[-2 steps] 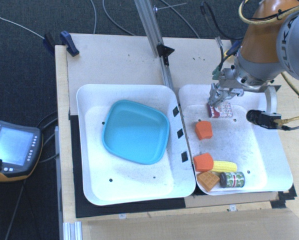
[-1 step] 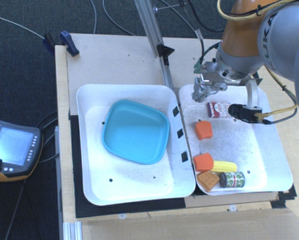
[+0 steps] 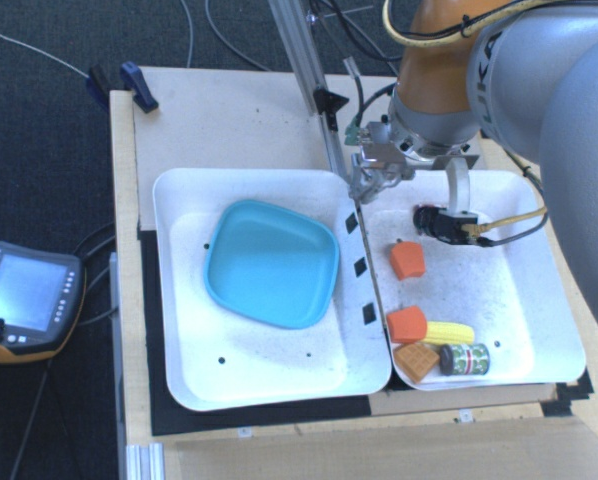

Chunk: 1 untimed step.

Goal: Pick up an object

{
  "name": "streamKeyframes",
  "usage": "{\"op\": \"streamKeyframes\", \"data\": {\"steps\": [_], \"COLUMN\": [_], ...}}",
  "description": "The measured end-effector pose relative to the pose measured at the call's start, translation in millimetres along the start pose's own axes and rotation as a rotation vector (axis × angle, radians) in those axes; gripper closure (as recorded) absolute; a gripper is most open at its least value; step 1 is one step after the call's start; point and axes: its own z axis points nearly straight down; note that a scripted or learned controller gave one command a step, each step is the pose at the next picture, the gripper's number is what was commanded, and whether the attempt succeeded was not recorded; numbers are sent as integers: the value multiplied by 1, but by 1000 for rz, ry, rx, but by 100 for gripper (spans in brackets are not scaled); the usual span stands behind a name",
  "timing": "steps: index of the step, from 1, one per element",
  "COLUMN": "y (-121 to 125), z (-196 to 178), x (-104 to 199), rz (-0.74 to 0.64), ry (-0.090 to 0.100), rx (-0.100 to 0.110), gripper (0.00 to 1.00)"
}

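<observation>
— Jaw spacing cannot be told: the gripper (image 3: 367, 186) is seen from above at the back rim of the right bin (image 3: 539, 298), over the wall shared with the left bin (image 3: 179, 298), and its tips are masked by its own body. Nothing is seen held between the jaws.

— Which thing should be taken?

— An orange block (image 3: 408, 260) is suggested. It lies nearest the jaws, lower in the view and a little to the right of them. It sits alone on bare bin floor, apart from everything else.

— And the rest?

— Farther from the jaws in the same direction, a cluster is packed at the front corner: a second orange block (image 3: 407, 323), a yellow corn cob (image 3: 449, 332), a tan waffle (image 3: 416, 361) and a dark can (image 3: 466, 359), touching or nearly so. A clean grasp there would likely be spoiled by neighbours. A blue plate (image 3: 274, 263), across the wall to the view's left of the jaws, is judged too flat and broad.

— How is the grasp best made?

— The dividing wall should be cleared first. The jaws should then be set wider than the block, centred over it and squared to two opposite faces. They should be lowered until its sides are spanned, and only then closed.
</observation>
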Motion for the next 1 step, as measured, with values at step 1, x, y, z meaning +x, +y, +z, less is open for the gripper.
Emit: {"op": "streamKeyframes", "data": {"steps": [1], "y": [13], "z": [-12], "x": [48], "rz": [0], "ry": [0], "rx": [-2], "gripper": [100]}}
